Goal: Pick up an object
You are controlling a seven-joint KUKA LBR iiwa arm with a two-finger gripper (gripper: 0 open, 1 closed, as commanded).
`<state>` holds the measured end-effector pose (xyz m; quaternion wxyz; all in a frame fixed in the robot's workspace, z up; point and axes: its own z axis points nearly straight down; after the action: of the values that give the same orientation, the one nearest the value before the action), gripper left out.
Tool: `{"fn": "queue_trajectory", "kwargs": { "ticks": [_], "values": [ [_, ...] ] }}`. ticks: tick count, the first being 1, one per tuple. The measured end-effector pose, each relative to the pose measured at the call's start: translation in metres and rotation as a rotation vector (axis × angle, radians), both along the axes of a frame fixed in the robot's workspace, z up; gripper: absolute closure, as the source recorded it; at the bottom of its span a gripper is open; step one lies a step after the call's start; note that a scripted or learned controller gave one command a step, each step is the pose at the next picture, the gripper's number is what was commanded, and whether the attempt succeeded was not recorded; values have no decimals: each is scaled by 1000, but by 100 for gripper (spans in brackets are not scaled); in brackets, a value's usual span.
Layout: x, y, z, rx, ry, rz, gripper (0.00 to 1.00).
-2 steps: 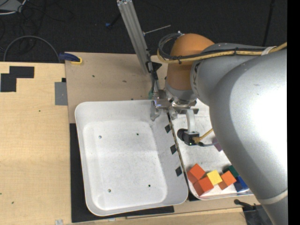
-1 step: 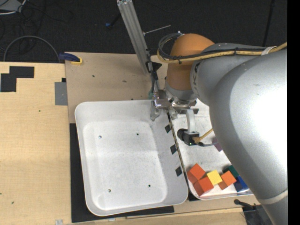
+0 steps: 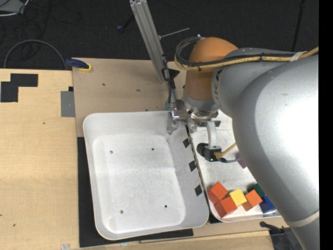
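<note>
Gripper (image 3: pixel 199 123), a small dark-and-metal two-finger pincer below the orange wrist band, sat at upper centre of the frame, over the near-left corner region of the right bin. Whether it was wide or narrow could not be told; wrist and cable covered it. Nothing was seen between it.

Left to right:
- Pale wooden bench top (image 3: pixel 36 155), far left, bare boards with dark cut-outs.
- Left shallow white plastic bin (image 3: pixel 104 139), centre-left, speckled floor with a few dark dots.
- Right shallow white plastic bin (image 3: pixel 226 132), mostly under the large grey arm (image 3: pixel 281 139).
- Cluster of small blocks at lower right of frame, resting in the right bin: red-orange wooden cube (image 3: pixel 219 190), red block (image 3: pixel 227 207), yellow block (image 3: pixel 238 197), orange block (image 3: pixel 254 198), blue piece (image 3: pixel 266 205) partly hidden.

Progress, as judged: pick not yet made. All blocks lay on the bin floor, well apart from the pincer. Left to do: travel toward lower right, descend, close, lift.

Orientation: blocks were near-cubic, no clear long axis. The red-orange cube sat corner-on, turned diagonally to the bin edge. The cluster ran roughly left-right.
</note>
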<state>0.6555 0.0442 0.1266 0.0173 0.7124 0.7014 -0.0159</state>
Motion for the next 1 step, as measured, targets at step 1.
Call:
{"fn": "queue_trajectory", "kwargs": {
  "ticks": [1],
  "values": [
    [0,-5,1,-11,0,-6,100]
  ]
}}
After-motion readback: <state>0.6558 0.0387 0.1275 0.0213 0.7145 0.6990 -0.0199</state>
